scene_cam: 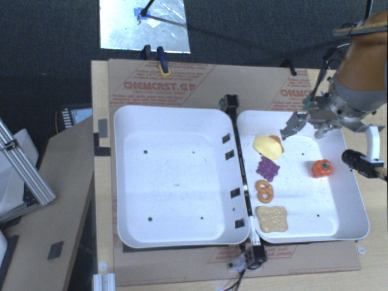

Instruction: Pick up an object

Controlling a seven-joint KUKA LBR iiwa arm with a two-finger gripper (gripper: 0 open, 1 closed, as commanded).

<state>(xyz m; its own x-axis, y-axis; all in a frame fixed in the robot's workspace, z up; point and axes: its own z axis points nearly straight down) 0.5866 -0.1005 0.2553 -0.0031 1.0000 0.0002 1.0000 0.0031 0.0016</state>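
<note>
In the right bin (pixel 348 208), a yellow toy (pixel 268 145) lies near the left wall, towards the far end. In a line below it, towards the near end, lie a purple piece (pixel 267 169), an orange pretzel-like ring (pixel 264 191) and a tan toast slice (pixel 272 218). An orange tomato-like toy (pixel 321 168) sits apart, towards the right side. The tool (pixel 292 128) hangs just beside the yellow toy, up and to its right; whether it is open or closed cannot be told. The left bin (pixel 124 162) stands alongside on the table (pixel 79 162).
</note>
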